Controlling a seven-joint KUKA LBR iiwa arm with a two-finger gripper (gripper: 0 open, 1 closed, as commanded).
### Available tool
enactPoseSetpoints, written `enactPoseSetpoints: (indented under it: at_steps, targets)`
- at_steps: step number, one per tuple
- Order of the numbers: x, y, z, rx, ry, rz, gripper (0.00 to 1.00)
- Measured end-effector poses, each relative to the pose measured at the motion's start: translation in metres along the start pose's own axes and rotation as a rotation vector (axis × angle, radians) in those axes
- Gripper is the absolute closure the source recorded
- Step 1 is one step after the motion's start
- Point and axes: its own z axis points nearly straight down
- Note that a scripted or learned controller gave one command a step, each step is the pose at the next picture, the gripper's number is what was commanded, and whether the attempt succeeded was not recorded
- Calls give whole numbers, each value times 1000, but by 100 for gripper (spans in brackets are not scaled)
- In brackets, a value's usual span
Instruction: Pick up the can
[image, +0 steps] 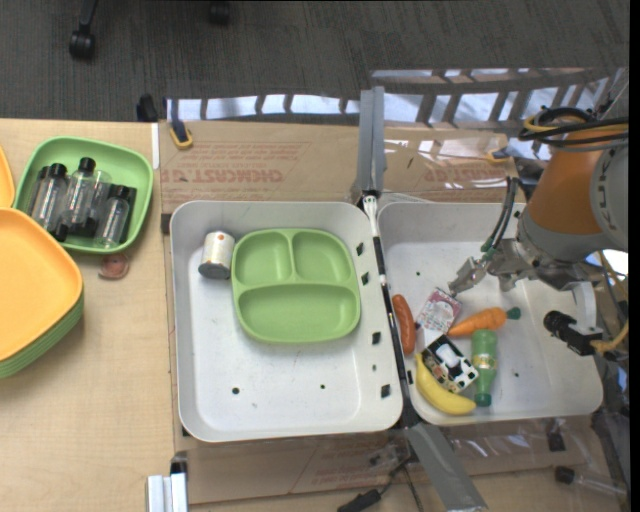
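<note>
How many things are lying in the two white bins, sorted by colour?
Green: 2, the three-compartment green plastic plate and the slim green plastic bottle
Silver: 1, the small silver metal can
Orange: 1, the orange toy carrot
Red: 1, the red toy sausage
Yellow: 1, the yellow toy banana
Pink and white: 1, the small packet
Black and white: 1, the small box
Total: 8
</note>
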Motion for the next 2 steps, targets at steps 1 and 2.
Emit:
enactPoseSetpoints:
  at_steps: [1,2]
  targets:
    - [25,-46,0,1,0,14,0]
    - [53,-93,-2,3,1,180,0]
